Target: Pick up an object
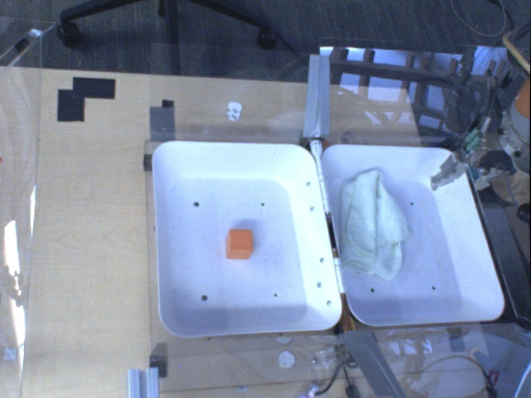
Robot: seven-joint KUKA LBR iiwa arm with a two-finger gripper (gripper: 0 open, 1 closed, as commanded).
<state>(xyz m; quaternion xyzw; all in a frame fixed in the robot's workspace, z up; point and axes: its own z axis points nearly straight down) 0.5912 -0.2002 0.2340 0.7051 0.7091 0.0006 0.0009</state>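
Camera view: a crumpled white cloth (375,222) lies in the right bin (465,305), near the gripper (448,172) at upper right, whose opening I cannot tell. A small orange cube (239,244) sits mid-frame in the left bin (191,305).

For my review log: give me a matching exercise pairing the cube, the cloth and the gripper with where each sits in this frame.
Things:
1. orange cube
2. crumpled white cloth
3. gripper

Places:
A. above the right bin's upper right corner
B. middle of the left bin
C. left half of the right bin

Pairs: 1-B, 2-C, 3-A
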